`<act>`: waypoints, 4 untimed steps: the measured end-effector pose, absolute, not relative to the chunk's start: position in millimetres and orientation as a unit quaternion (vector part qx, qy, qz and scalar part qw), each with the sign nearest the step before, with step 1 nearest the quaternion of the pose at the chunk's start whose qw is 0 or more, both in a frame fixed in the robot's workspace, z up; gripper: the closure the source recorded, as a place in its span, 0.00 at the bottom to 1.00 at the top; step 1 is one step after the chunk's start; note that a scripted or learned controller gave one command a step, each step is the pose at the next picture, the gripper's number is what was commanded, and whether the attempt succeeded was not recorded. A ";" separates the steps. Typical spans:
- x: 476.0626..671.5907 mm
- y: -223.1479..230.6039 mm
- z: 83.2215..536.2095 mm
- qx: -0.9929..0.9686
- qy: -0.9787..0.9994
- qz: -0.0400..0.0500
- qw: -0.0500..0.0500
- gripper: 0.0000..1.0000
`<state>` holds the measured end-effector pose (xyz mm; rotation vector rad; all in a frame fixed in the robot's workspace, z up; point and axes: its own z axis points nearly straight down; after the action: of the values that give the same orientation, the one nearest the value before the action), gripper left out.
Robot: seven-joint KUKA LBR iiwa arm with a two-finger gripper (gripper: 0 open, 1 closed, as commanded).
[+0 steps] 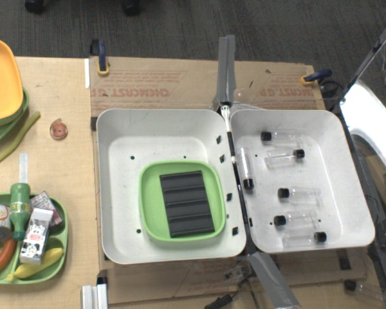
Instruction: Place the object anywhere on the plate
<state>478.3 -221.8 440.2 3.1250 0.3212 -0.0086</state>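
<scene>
A: Where's the object?

B: A dark ridged block (187, 203) lies flat in the middle of the green plate (151, 192) in the left bin (116, 134). If that's the object, the task looks done.

A: And if not?

B: Then it's one of the clear vials (283, 158) scattered in the right bin (338, 140). I'd take one lying apart from the others, grip it across its body, lift it clear over the wall between the bins, and set it low on the plate's bare rim beside the block so it doesn't roll.

A: The jaws?

B: Wide or narrow, I cannot tell.

A: Anything else unclear?

B: The vials are glassy against white; only their black caps stand out, so their outlines and exact count are hard to make out. One lies close against the near wall.
</scene>
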 end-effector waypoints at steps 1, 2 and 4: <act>478.4 -221.6 440.1 0.995 0.102 -0.003 0.000 0.00; 478.4 -221.5 440.1 0.995 0.102 -0.003 0.000 0.00; 478.5 -221.3 440.1 0.995 0.103 -0.003 0.000 0.00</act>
<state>478.5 -221.3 440.1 3.1250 0.3221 -0.0088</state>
